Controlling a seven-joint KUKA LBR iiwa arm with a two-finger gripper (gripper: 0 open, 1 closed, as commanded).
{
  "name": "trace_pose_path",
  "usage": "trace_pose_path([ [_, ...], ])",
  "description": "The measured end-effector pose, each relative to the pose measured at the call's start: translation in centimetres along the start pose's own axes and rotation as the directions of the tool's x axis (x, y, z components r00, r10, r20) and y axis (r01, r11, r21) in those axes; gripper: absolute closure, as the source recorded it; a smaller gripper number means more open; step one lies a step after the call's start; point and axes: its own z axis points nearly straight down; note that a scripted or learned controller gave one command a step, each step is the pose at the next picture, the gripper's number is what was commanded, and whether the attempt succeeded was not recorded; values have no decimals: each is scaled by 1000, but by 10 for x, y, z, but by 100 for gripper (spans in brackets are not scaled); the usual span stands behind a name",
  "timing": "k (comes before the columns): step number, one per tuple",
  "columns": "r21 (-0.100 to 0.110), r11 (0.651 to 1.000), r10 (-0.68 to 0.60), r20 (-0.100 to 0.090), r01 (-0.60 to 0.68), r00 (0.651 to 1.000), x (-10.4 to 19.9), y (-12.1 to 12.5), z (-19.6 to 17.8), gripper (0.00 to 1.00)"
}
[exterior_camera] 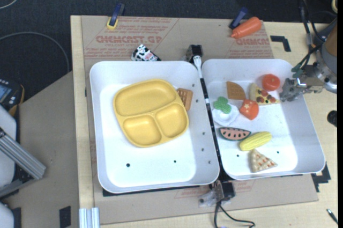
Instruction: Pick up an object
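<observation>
The right bin [300,135] holds several toy foods: a red tomato [271,81], a pizza piece [262,95], a brown bread slice [235,90], a red strawberry-like piece [248,109], a green-and-white piece [222,107], a watermelon slice [233,133], a yellow corn cob [255,140] and a second pizza slice [262,161]. My gripper [290,89] hangs low over the right bin's upper right part, just right of the tomato and pizza piece. Nothing shows between its fingers.
The left bin [107,157] carries a yellow divided plate [150,112] with a waffle piece [185,97] at its right edge. An orange carrot [246,27], a black-and-white toy [144,53] and a yellow-blue clip [114,17] lie on the cardboard behind the bins.
</observation>
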Motion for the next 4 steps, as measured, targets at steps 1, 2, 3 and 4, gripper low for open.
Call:
trace_pose_path([
  [1, 1, 1000, -6, -3, 6, 1000, 51, 23, -10, 100],
  [2, 2, 1000, -6, -3, 6, 1000, 110, 40, -5, 100],
  [3, 2, 1000, -4, -3, 4, 1000, 144, 71, 0, 100],
  [4, 9, 1000, 0, -3, 0, 1000, 146, 65, 8, 100],
])
